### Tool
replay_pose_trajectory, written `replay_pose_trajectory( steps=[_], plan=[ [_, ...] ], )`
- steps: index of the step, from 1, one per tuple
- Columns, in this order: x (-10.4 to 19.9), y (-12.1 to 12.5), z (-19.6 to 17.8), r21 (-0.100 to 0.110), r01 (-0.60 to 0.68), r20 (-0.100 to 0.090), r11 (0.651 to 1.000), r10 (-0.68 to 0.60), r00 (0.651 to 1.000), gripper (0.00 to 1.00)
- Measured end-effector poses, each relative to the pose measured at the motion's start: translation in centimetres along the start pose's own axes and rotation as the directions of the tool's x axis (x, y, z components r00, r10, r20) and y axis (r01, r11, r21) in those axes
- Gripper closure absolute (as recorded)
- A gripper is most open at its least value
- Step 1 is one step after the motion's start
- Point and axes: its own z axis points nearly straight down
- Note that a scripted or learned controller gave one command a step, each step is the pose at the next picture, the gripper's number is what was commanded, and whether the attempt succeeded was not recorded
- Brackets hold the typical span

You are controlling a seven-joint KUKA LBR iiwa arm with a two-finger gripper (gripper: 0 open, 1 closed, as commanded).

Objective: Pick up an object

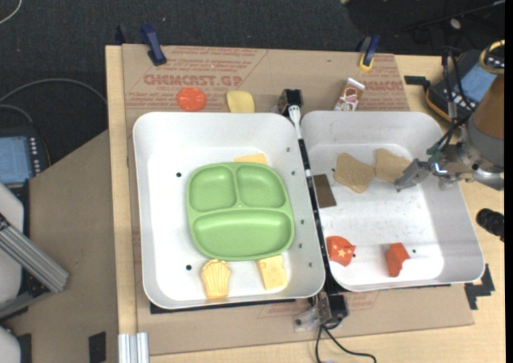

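My gripper (410,175) reaches in from the right, low over the right bin (449,225), just right of a tan toast-like piece (390,163). A second tan piece (353,171) lies to the left of that one. A small brown block (324,191) rests near the bin's left wall. Along the bin's front lie a red rounded object (341,250) and an orange-red block (396,259). Nothing shows between the gripper's tips.
The left bin (156,193) holds a green divided plate (239,211), a yellow shell shape (216,278), a yellow wedge (272,272) and a yellow slice (251,159). Behind the bins on the cardboard sit an orange disc (191,98), a yellow piece (240,102) and a small carton (349,95).
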Motion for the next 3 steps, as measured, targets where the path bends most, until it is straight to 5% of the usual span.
replay_pose_trajectory(
  steps=[1,2,3],
  plan=[
    [4.9,-7.1,7.3,0.021,-0.001,-0.012,1.000,0.002,1.000,0.00],
    [1.9,0.9,3.8,0.003,0.002,-0.002,1.000,-0.002,1.000,0.00],
    [7.1,-7.2,7.1,0.023,-0.001,-0.013,1.000,0.002,1.000,0.00]
  ],
)
